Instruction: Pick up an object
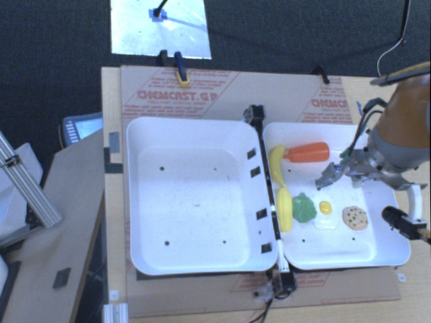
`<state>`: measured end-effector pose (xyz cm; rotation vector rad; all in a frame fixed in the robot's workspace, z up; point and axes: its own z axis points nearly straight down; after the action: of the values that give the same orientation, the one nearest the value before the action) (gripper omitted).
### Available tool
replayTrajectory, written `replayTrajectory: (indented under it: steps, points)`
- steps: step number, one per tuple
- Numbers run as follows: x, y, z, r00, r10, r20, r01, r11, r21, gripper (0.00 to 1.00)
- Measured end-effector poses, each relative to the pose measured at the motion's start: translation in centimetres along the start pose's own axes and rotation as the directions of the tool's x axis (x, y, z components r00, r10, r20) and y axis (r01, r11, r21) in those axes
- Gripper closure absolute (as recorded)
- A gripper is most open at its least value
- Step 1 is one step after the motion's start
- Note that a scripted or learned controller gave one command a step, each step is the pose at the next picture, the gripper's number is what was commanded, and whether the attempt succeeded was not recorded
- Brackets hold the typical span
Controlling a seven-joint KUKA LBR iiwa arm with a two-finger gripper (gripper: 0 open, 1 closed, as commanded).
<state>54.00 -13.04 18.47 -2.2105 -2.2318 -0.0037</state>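
Fried egg [325, 209] beside broccoli [304, 208] and cookie [355, 217].

I see open floor across the left bin [195, 200]. In the right bin [337, 251], bananas [280, 190] line the divider, with carrot [308, 153], broccoli [304, 208], egg [325, 209] and cookie [355, 217] crowding the middle (front strip stays free).

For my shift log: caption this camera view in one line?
Hand hovers in the right bin above the fried egg, near carrot, bananas, broccoli and cookie.
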Motion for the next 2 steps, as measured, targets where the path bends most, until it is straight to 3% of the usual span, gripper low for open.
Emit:
replayTrajectory:
  steps: [1, 2]
  points:
    - [6.9, -0.2, -3.2, 1.000, -0.002, -0.001, 0.002, 1.000, -0.004, 0.00]
    - [5.9, -4.3, -2.7, 1.000, 0.009, 0.002, -0.009, 1.000, 0.002, 0.00]
